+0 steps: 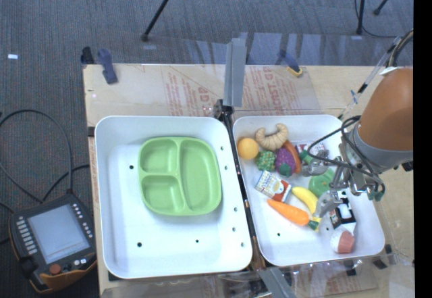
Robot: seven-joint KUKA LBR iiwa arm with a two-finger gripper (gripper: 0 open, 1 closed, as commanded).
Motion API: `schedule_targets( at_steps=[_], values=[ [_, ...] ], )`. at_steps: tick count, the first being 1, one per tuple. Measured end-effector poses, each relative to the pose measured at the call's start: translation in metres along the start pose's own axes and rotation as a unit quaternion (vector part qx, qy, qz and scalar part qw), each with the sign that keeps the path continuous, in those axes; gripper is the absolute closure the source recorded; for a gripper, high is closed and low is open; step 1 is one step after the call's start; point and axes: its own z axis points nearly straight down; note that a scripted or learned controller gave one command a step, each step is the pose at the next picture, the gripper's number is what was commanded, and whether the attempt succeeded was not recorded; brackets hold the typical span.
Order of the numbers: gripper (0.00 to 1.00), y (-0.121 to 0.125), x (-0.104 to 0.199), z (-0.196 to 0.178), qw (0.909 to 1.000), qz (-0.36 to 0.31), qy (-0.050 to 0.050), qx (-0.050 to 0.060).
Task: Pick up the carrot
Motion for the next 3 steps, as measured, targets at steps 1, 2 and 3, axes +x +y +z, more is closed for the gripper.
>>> schedule_targets(
  at_steps=[1, 2, 3],
  values=[
    [0.00, 0.062, 0.000, 0.085, 0.9972, 0.075, -0.005, 0.001],
    [1.00, 0.064, -0.003, 0.073, 0.9973, 0.072, -0.010, 0.001],
    [1.00, 0.052, 0.054, 0.067, 0.9989, 0.047, 0.000, 0.002]
  ],
)
